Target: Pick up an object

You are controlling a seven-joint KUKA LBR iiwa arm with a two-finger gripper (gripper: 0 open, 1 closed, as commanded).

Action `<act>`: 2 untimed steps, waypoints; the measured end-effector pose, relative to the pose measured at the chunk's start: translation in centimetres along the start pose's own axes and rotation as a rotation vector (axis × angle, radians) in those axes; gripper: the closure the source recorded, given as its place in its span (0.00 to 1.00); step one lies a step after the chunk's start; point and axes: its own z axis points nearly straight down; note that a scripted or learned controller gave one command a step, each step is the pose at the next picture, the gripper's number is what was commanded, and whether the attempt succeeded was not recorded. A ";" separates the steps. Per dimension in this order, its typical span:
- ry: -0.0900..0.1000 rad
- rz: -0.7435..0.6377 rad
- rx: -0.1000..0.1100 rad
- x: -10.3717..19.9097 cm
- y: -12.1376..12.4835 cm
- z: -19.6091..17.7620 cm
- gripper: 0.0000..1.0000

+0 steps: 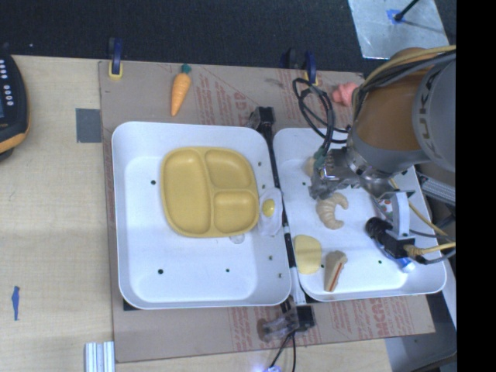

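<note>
Croissant (334, 210) lies mid-way in the right bin (434, 285), just below the hand (327, 178); whether the hand is spread or clenched cannot be told. Left to right: yellow divided plate (208, 190), then croissant; a centred, straight descent looks best.

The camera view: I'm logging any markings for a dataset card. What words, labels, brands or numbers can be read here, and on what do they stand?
Red print on the brown board under the bins: repeated lettering, too faint and blurred to read.
Grey arm: part of dark large lettering on its casing, cut off at the edge, not readable.
Black and orange device at the left edge: rows of small keys, marks too small to read.
Nothing else bears text.
</note>
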 end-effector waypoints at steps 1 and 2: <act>-0.001 0.006 0.008 -0.4 -0.1 0.5 0.00; -0.002 0.009 0.015 -5.7 0.5 11.1 0.00</act>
